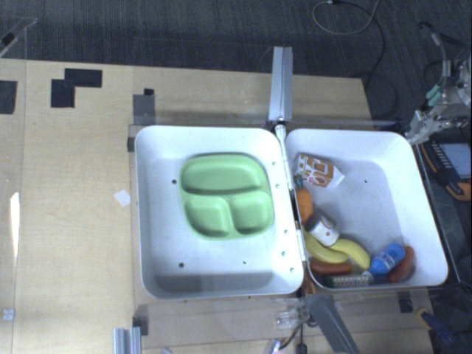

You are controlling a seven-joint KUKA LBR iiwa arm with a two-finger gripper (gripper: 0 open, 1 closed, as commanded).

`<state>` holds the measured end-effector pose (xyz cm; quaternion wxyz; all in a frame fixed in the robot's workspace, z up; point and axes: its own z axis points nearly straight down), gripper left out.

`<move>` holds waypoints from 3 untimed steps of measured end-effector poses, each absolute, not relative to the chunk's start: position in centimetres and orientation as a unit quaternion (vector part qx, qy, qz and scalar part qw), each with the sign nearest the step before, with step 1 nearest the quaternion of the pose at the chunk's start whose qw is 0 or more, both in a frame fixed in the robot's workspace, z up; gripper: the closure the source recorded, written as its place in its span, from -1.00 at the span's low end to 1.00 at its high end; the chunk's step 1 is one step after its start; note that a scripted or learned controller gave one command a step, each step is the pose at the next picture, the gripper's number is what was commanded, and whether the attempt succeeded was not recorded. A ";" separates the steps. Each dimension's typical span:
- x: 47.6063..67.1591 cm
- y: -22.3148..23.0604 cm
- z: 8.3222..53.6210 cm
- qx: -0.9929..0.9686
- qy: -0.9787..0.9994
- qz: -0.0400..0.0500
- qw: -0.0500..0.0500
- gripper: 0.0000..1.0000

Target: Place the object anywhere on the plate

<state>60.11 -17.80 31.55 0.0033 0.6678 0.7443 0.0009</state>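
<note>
Nearest the camera, a heap of objects was seen crowded into the near corner of the right bin [413,161]. In it a banana [341,251] was laid against a small white jar [323,231]. A blue bottle [386,261] was pressed to a reddish-brown piece [405,264] that could not be made out. A red piece [332,268] under the banana was partly hidden by the rim. Along the wall shared by the bins an orange carrot-like piece [304,203] was set. Farther back, a white and orange packet [318,172] was left apart from the heap.

The green plate [225,195], split into three compartments, was placed in the middle of the left bin [158,198], with nothing laid on it. None of the objects had been put on the plate.

How the claw stood could not be told, so no place could be given relative to it.
</note>
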 end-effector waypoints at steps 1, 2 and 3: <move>60.4 -11.7 19.7 0.609 0.793 0.001 0.002 1.00; 65.6 -14.4 18.2 0.537 0.844 0.002 0.004 1.00; 64.6 -6.3 22.2 0.470 0.883 0.002 0.004 1.00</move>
